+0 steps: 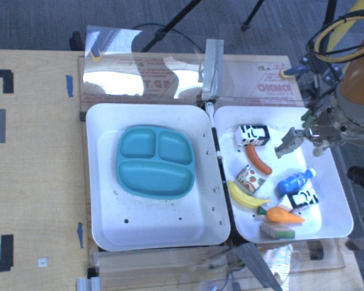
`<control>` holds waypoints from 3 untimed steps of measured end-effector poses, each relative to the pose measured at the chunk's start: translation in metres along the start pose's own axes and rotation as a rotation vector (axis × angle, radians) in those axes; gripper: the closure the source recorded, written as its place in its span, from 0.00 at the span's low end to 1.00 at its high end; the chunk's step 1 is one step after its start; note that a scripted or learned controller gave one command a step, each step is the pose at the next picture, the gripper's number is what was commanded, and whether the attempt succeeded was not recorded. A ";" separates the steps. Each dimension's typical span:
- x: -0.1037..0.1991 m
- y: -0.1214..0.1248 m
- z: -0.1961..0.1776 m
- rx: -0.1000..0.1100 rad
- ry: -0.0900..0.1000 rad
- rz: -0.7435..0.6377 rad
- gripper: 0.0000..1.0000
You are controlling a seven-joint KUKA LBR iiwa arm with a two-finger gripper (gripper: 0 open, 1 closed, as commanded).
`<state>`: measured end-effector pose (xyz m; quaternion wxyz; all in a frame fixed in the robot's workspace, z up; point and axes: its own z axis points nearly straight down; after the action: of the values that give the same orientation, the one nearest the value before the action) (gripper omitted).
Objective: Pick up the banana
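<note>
Camera view: my gripper, apparently spread wide, hovers far from the banana; crowding carton and carrot invite a mis-grab.

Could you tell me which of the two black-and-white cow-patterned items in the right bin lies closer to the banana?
The lower cow-patterned item, beside the blue bottle and above the carrot, is closer to the banana. The other cow-patterned item sits at the bin's far end, beyond the hot dog.
</note>
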<state>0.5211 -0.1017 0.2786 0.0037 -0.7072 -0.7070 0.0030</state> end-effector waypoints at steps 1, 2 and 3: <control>-0.001 0.001 -0.006 0.005 0.000 0.002 1.00; 0.032 -0.041 -0.153 -0.004 -0.003 0.099 1.00; 0.032 -0.041 -0.153 -0.004 -0.003 0.098 0.00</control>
<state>0.4813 -0.0696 0.4321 0.0013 -0.7411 -0.6714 0.0028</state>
